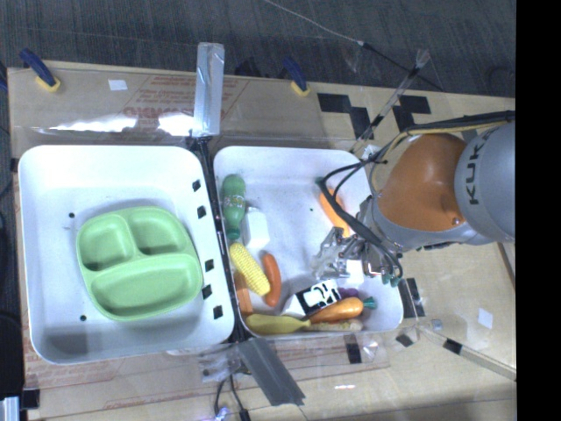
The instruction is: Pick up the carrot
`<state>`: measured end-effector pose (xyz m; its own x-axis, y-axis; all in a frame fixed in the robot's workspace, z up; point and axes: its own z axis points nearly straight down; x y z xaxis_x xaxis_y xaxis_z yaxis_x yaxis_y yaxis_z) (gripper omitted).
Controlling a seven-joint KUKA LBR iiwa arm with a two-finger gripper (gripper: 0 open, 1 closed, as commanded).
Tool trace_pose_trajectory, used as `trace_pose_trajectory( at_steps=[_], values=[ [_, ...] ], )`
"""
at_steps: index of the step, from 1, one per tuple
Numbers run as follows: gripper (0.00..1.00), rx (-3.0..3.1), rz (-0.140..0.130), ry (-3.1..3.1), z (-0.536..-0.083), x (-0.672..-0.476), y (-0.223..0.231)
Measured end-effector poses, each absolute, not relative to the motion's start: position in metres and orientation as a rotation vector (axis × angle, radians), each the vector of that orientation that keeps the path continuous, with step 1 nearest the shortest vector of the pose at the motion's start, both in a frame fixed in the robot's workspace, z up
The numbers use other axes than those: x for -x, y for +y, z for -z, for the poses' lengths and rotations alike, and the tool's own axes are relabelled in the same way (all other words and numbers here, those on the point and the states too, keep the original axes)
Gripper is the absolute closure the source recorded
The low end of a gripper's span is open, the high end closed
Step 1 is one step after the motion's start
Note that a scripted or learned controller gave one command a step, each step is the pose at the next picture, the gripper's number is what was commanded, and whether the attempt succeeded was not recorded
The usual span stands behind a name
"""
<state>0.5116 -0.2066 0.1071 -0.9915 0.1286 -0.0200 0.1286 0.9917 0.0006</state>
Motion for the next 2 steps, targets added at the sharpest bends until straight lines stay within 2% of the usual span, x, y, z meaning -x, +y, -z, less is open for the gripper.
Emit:
trace_pose_trajectory(
  at_steps=[1,2],
  values=[
    [1.0,-0.491,0.002,3.096,-0.206,-0.497,-0.175],
    [1.0,-0.074,0.009,3.116,-0.12,-0.497,-0.201]
  ],
)
